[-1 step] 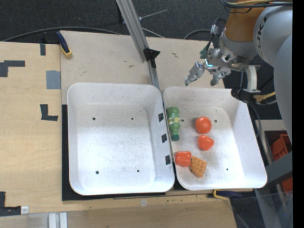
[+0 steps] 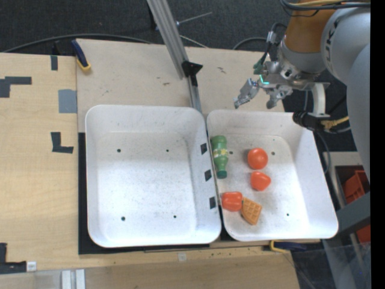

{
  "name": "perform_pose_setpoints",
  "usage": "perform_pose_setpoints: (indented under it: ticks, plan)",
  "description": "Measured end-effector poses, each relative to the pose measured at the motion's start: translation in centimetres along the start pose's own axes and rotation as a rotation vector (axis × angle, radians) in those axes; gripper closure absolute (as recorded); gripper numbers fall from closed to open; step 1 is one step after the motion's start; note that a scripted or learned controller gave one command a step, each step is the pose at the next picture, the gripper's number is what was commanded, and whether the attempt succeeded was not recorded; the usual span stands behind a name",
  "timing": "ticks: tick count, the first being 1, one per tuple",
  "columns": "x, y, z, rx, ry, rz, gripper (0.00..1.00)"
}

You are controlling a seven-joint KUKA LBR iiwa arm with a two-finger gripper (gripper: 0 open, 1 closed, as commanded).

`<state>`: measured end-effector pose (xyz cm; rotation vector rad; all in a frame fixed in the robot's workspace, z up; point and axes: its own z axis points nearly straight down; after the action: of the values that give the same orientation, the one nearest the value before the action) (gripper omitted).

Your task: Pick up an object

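Watching the feed rn. Gripper [image 2: 260, 96] hangs above the far rim of the right bin [image 2: 313, 179], near that bin's back-left corner, w/ the grey arm [image 2: 352, 35] and its orange band [image 2: 313, 8] coming in from the right. Fingers look spread apart, one prong toward the left and one toward the right, nothing between them, so it's released and carrying nothing afaict.

All the stuff to grab sits in the right bin. Green bottle [image 2: 219, 156] lies along the bin's left wall, cap end toward the front. Red-orange round thing, tomato-ish [image 2: 257, 158], is mid-bin, just right of the bottle but not touching it. Second red piece [image 2: 260, 180] lies right below that one, close, maybe a small gap, can't say 100%. Closer to the front edge there's another red-orange chunk [image 2: 231, 200] and a waffle-looking tan piece [image 2: 251, 211] touching it on its right side.

Left bin [image 2: 96, 161] shows its speckled white floor. Its right rim overlaps the other bin's edge. Slanted metal pole [image 2: 171, 32] runs down from the top to where the two bins meet at the back.
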<state>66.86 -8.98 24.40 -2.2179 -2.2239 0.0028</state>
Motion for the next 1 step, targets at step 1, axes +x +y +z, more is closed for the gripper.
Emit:
perform_pose_setpoints:
  ticks: [1]
  plan:
    - [0.27, 0.36, 4.48, 0.004, 0.0, 0.0, 0.0]
